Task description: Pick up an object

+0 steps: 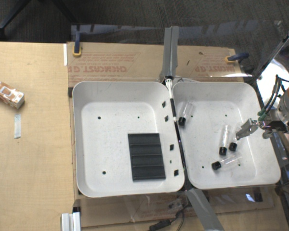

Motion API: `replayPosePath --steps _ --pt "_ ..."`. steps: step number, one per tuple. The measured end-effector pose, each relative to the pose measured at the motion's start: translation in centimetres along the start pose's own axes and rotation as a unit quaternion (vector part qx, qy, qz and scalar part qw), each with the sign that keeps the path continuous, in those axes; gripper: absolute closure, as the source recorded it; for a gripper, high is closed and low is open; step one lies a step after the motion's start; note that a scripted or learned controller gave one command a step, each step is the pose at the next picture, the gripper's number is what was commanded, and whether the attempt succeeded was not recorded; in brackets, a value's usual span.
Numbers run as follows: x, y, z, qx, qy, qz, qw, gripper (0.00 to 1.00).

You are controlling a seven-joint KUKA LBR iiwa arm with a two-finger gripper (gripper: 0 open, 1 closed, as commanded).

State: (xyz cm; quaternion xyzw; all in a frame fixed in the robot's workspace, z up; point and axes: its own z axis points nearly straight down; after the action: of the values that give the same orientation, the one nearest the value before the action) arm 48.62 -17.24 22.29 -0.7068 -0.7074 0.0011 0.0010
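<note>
Several clear tubes with black caps lie in the right bin [202,97]. One tube [185,113] rests near the bin's left wall. A second tube [225,139] lies right of centre, beside a loose-looking black cap [232,147]. A third tube [226,163] lies near the front. A black ribbed block [146,156] lies flat in the left bin [101,100]. My gripper [248,129] reaches in over the right bin's right side, just right of and above the second tube. Nothing is visibly held in it.
A small orange-and-white box [8,95] and a thin pale strip [17,127] lie on the wooden bench at the left. Brown cardboard [115,64] lies behind the bins, held by clamps. A grey divider post [170,52] stands between the bins.
</note>
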Motion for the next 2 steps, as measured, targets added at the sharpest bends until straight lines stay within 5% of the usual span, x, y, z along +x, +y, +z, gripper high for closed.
replayPosePath --steps 1,2 --pt "-0.81 1.44 12.14 0.000 0.001 -0.110 0.9939 0.00" --pt "-0.89 1.41 11.27 0.000 0.001 -0.109 0.9941 1.00"
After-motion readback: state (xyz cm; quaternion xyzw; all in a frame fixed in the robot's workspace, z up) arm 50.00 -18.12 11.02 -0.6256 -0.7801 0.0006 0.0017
